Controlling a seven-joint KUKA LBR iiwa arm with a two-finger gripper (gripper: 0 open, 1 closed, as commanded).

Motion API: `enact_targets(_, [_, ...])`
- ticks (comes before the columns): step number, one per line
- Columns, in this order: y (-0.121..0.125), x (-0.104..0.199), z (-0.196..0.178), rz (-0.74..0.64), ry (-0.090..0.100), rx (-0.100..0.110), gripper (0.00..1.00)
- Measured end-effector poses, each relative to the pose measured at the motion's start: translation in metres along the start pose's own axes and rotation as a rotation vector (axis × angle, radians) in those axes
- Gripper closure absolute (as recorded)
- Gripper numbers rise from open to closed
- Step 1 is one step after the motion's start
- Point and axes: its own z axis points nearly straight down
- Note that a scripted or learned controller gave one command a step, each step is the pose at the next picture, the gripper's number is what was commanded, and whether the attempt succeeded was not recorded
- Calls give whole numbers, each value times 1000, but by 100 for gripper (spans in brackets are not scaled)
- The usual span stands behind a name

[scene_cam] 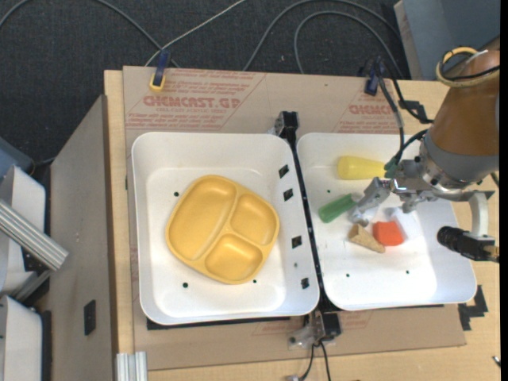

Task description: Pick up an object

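Left bin [151,213]: yellow divided tray [222,228]. Right bin [421,284]: green object [336,208], yellow object [359,167], tan wedge [367,240] touching orange-red block [389,233]. Gripper [386,201] positioned above these items, fingers spread apart, gripping nothing.
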Motion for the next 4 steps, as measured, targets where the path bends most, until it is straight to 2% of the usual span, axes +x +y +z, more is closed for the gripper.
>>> enact_targets(1, [3, 0, -7, -3, -2, -15, 0])
enact_targets(3, [5, -1, 78, -2, -1, -10, 0])
enact_targets(4, [10, -4, 104, -2, -10, -29, 0])
